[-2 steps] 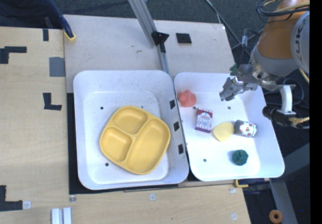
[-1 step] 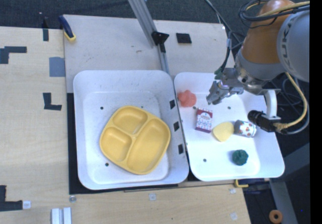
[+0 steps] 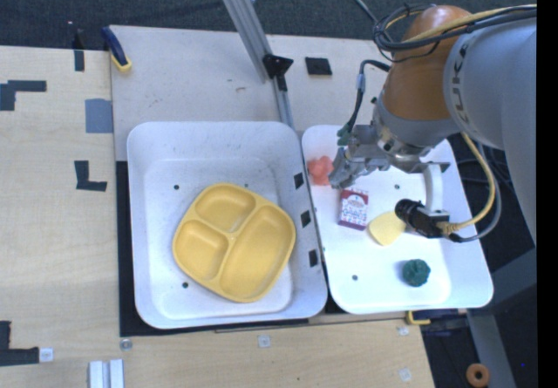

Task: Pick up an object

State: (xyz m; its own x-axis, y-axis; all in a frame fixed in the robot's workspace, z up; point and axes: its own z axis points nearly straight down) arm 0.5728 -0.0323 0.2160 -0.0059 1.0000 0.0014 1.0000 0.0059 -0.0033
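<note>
We see the arm (image 3: 471, 72) reaching from the upper right over the right bin (image 3: 462, 290), while the left bin (image 3: 148, 159) holds a yellow divided plate (image 3: 234, 241). The jaws (image 3: 347, 170) hang low just above a small printed packet (image 3: 353, 208); how wide they stand we cannot tell. Beside them lie an orange piece (image 3: 319, 169), a yellow block (image 3: 385, 228) and a green ball (image 3: 415, 271). Nothing is lifted yet, so the grasp remains.

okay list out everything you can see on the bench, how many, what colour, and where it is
Bins: two, white, side by side on the bench.
Divided plate: one, yellow, in the left bin.
Small packet: one, red and white, right bin, below the pincer.
Orange-red object: one, right bin's left edge.
Yellow block: one, right bin, middle.
Green object: one, right bin, near front.
Arm: one, grey with orange band, reaching from the right.
Pincer: one, low over the right bin.
</note>
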